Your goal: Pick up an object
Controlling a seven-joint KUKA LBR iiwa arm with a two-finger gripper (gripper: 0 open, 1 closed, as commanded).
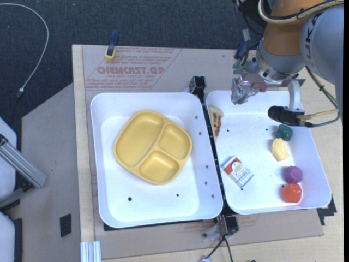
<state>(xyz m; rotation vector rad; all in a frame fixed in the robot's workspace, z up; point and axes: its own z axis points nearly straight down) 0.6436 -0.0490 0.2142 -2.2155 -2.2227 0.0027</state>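
Two white bins sit side by side: the left bin (pixel 109 201) bears a yellow divided plate (pixel 153 146); the right bin (pixel 262 201) holds a red-and-white carton (pixel 238 171), yellow toy (pixel 280 149), purple ball (pixel 293 174) and red ball (pixel 292 192). The gripper (pixel 240 94) hovers over its far corner, grasping nothing visible.

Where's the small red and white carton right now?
The small red and white carton lies in the right white bin, near its left wall, left of the purple ball.
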